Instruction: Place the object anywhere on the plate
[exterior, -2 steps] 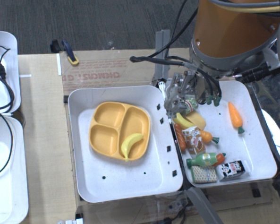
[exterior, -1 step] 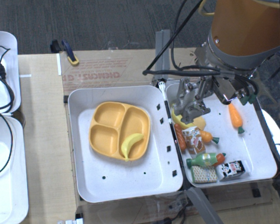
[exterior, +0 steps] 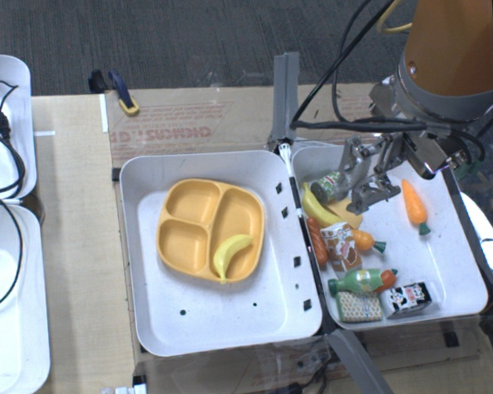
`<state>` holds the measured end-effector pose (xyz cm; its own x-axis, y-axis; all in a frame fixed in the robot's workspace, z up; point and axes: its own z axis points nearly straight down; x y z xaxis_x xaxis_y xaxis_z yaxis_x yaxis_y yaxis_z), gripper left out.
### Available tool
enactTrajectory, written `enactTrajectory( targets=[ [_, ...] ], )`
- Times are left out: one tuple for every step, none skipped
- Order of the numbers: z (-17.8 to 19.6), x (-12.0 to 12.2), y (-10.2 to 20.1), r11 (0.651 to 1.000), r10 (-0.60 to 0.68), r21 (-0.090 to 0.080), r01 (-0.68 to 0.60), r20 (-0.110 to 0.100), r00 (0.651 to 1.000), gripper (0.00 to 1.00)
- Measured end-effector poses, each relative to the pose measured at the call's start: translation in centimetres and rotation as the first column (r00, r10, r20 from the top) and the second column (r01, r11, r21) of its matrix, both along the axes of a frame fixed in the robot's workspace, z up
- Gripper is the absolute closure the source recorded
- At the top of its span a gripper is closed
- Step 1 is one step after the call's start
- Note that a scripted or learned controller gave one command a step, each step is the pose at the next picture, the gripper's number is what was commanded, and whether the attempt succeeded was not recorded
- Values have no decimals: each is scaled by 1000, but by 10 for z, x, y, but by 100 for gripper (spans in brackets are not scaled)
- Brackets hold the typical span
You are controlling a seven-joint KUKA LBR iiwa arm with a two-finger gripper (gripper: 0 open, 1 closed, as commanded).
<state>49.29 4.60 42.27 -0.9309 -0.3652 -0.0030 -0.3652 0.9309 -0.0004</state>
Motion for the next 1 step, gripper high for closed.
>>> enactTrajectory(
  targets=[
    [19, 12, -29, 998, 59, -1, -59, 2, 998, 100]
  ],
)
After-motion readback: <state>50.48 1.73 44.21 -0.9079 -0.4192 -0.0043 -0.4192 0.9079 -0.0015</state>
